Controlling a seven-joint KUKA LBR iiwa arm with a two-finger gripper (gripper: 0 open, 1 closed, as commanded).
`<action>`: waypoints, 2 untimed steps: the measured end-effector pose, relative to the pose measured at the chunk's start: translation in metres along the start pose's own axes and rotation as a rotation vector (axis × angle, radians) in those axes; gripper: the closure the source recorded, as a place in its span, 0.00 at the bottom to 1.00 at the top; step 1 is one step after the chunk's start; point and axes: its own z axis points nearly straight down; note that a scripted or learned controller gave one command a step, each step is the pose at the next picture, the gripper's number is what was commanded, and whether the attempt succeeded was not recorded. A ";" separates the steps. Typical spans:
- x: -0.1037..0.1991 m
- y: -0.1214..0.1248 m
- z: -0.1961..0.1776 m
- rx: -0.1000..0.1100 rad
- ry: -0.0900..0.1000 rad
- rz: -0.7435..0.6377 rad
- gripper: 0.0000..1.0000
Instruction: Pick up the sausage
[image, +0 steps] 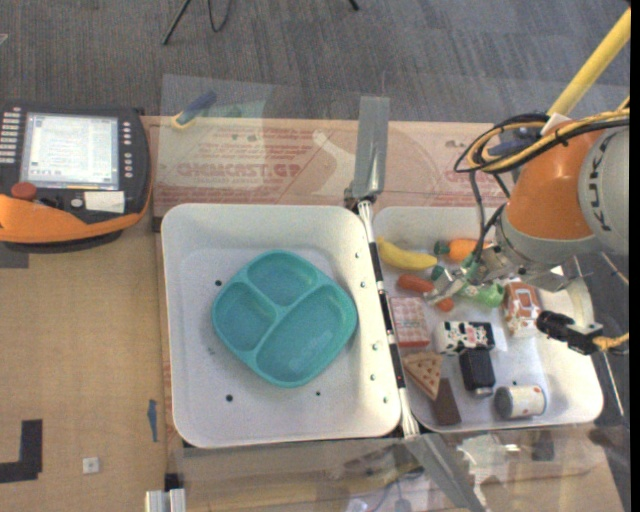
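Camera view — small reddish sausage (414, 284) lies in right bin (585, 400); pincer (470, 277) beside it, grip unclear.

1 fixed camera above the bench (90, 340) — looking down at a slant on both bins (180, 300).

KUKA arm (575, 190): grey casing with an orange band.

The orange band (548, 195) is broad, rounded and glossy, and takes up most of the visible body. Right of the band the casing is pale grey and carries dark block letters, part of the maker's name, cut off at the frame edge. Black and yellow cables (500, 140) loop out from the top left of the band. Below the band sits a grey wrist section, and lower left of that a small metal gripper (470, 275), its detail too fine to make out.
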 end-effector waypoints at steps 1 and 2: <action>0.009 0.017 0.029 0.016 0.011 0.046 0.00; 0.009 0.019 0.018 0.012 0.011 0.046 1.00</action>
